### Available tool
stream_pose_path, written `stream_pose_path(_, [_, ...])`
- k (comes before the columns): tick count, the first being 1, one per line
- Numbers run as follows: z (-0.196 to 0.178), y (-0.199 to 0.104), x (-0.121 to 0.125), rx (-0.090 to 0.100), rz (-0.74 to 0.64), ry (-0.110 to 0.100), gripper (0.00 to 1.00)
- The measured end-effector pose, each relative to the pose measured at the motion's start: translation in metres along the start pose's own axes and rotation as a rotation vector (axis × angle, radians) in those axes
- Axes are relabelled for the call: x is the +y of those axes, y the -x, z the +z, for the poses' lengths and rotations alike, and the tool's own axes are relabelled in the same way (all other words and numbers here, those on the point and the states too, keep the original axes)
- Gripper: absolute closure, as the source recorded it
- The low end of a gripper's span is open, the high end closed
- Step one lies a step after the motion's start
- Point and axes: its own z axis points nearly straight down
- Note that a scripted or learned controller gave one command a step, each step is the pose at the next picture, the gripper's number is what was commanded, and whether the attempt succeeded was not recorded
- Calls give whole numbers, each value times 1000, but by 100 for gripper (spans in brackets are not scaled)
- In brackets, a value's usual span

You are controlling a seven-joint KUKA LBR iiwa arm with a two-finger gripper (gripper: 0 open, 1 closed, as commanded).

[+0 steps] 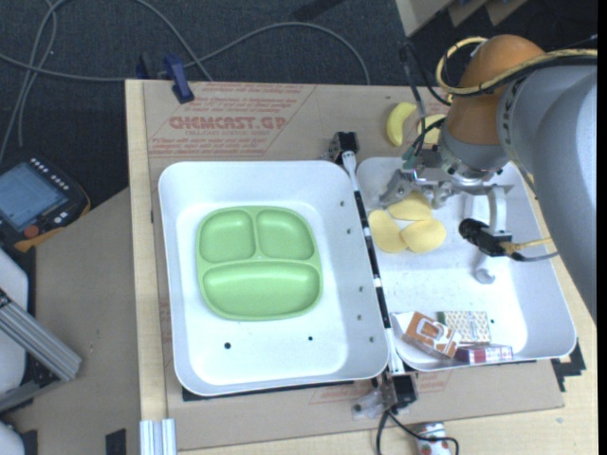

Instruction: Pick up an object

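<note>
Nearby, green tray (258, 262), yellow pieces (406, 231), small packets (453, 334)

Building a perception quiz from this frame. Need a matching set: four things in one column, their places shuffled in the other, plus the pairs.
Things:
1. green divided plate
2. yellow pieces
3. small printed boxes
4. blue clip

Places:
A. near corner of the right bin
B. far left edge of the board
C. middle of the left bin
D. right bin, just below the gripper

Pairs: 1-C, 2-D, 3-A, 4-B
</note>
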Motion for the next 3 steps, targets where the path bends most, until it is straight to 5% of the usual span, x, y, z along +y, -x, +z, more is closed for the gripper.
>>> stream_pose_path(1, [-12, 0, 2, -1, 0, 5, 100])
stream_pose_path(2, [-12, 0, 1, -1, 0, 5, 0])
stream_pose_path(3, [0, -4, 3, 0, 0, 1, 0])
